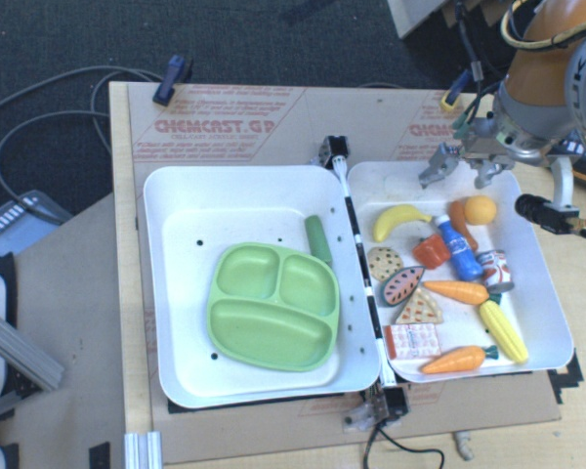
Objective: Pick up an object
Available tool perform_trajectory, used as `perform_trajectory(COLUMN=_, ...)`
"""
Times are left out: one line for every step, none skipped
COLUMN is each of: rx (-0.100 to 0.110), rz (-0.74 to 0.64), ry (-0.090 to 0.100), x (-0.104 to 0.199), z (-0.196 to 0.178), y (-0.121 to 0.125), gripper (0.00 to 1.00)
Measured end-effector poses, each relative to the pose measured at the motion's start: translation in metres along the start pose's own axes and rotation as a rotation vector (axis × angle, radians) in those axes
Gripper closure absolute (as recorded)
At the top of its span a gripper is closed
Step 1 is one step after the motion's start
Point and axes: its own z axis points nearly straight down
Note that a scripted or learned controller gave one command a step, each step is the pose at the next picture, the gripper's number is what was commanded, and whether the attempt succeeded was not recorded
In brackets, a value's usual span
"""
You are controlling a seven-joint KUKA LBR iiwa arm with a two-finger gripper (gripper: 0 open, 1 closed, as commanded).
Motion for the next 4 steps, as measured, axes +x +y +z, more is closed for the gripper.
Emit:
perform_trajectory(rx=-0.007, rz=-0.001, ry=-0.001, x=-0.017, z=0.098, y=-0.038, gripper=0.00)
perform_trajectory(rx=0.000, rz=0.001, ry=0.001, x=0.002, z=0.101, y=-0.079, gripper=0.00)
perform_trajectory(rx=-0.002, rz=0.001, ry=0.000, x=0.002, z=0.091, y=-0.078, gripper=1.00)
perform_trajectory(rx=-0.003, rz=-0.001, ry=0.001, x=0.094, z=0.000, y=-0.017, gripper=1.00)
